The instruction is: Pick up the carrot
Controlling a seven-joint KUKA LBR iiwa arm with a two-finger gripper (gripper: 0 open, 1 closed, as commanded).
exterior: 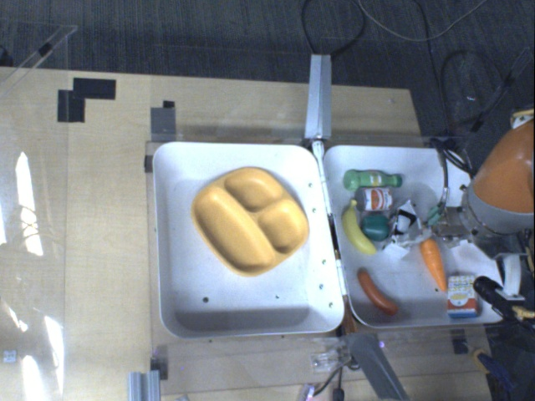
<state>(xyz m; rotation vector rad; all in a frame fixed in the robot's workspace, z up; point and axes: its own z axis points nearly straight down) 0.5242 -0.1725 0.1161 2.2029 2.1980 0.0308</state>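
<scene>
Camera view: carrot [432,263] (near right bin's [380,317] edge) lies unheld.

Running off the right edge: the arm [506,182], mostly cut away. Blurring beyond reading: the carton [461,296] print, can [377,199] label.

Yellow tray [249,220], banana [358,232], sausage [377,291].

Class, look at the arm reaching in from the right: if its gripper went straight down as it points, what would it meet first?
Probably the carrot, lying just below the gripper in the right bin; depth is hard to judge from this slanted view.
</scene>
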